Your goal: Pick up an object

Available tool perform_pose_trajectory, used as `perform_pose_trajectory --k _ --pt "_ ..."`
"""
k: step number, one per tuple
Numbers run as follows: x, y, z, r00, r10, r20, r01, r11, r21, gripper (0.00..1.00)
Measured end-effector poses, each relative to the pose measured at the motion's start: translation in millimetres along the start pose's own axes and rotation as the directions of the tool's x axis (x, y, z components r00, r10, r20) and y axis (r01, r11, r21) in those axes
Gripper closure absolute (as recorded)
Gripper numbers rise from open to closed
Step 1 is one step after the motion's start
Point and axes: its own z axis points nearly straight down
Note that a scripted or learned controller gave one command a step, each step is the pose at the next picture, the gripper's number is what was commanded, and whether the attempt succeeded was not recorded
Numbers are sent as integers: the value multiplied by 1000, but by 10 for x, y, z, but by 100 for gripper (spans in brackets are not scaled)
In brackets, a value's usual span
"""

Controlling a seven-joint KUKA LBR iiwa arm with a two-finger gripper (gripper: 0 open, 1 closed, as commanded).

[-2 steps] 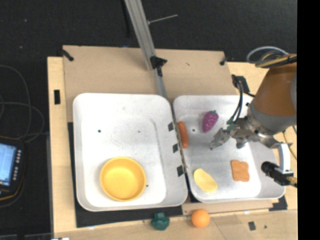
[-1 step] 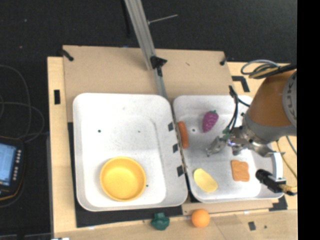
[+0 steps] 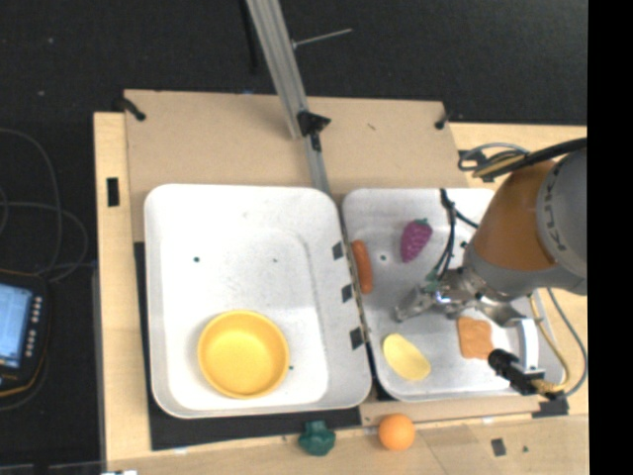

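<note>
My gripper (image 3: 423, 303) hangs low over the middle of the right bin (image 3: 386, 211), below the arm's orange band (image 3: 514, 228). Around it lie a purple fruit (image 3: 415, 237) up and slightly left, a pale yellow piece (image 3: 406, 356) below and left, and an orange chunk (image 3: 475, 338) to its lower right. An orange sausage-shaped piece (image 3: 362, 265) lies along the bin's left wall. I see nothing held in the gripper.
The left bin (image 3: 247, 236) holds a yellow bowl (image 3: 243, 352) at its near left. On the bench in front of the bins sit an orange ball (image 3: 396, 431) and a small green object (image 3: 316, 439). A metal pole (image 3: 282, 57) slants up from between the bins.
</note>
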Motion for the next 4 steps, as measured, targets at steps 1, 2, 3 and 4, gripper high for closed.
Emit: perform_pose_trajectory --k 1,2,3,4 --pt "-7 17 -129 1000 4 -1 -4 1000 -5 100" --pt "71 36 -720 1000 -4 0 4 1000 -8 100" --pt "-13 116 -1313 1000 -3 1 3 1000 -8 100" --pt "-26 131 -1658 1000 -4 0 4 1000 -6 100"
